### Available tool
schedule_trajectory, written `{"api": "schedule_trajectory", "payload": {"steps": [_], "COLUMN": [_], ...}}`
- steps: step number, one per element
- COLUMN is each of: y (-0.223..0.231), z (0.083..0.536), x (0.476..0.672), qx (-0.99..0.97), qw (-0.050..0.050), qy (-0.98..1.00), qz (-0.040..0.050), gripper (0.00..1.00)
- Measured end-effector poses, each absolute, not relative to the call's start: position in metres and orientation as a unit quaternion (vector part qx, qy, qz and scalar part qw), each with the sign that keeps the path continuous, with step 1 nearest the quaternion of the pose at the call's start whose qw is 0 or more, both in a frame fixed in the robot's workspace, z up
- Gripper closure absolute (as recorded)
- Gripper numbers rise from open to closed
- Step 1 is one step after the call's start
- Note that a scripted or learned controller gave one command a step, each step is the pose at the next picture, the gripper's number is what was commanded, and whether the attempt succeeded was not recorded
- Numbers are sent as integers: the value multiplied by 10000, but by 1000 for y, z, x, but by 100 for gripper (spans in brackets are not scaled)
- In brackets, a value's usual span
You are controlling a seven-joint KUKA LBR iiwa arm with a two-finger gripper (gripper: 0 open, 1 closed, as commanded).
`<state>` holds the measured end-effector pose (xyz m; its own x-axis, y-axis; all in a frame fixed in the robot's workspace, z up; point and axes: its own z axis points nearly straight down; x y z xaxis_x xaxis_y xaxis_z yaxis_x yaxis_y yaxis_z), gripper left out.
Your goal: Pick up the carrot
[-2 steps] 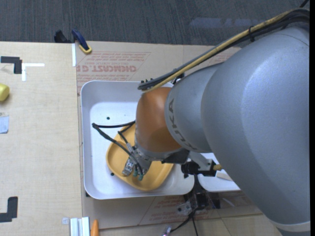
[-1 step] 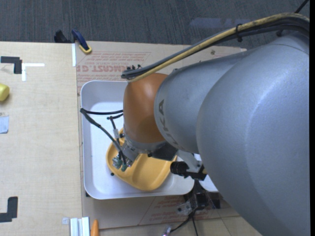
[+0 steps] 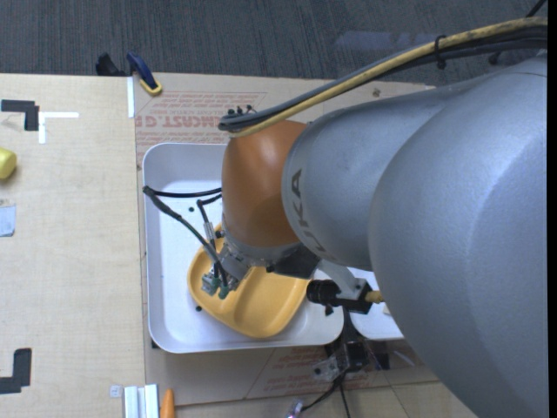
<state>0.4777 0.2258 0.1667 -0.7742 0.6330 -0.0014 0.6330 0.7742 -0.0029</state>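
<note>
My arm's orange band [image 3: 257, 185] and grey body cover most of the view. The gripper [image 3: 216, 281] hangs low inside the white bin [image 3: 165, 233], over the left part of a yellow bowl-shaped thing [image 3: 261, 307] that lies in the bin's near half. Black cables run from the wrist across the bin's left side. The arm hides whatever lies directly under the gripper and the bin's right half. A small orange piece [image 3: 167, 399] lies outside the bin at the bottom edge; I cannot tell what it is.
A yellow object [image 3: 5, 162] lies on the wooden bench at the far left. A blue and yellow clamp [image 3: 144, 72] sits by the bin's far left corner. Black corner marks [image 3: 22, 111] [image 3: 17, 368] are on the bench.
</note>
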Motion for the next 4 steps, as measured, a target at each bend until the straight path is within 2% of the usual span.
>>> {"api": "schedule_trajectory", "payload": {"steps": [1,2,3,4], "y": [186,211,207,227], "z": [181,183,176,222], "x": [477,477,477,477], "qx": [5361,6716,7856,8851], "qw": [2,3,6,12], "qy": [8442,7409,6187,4655], "qz": [-27,-35,-37,-32], "gripper": [100,100,100,100]}}
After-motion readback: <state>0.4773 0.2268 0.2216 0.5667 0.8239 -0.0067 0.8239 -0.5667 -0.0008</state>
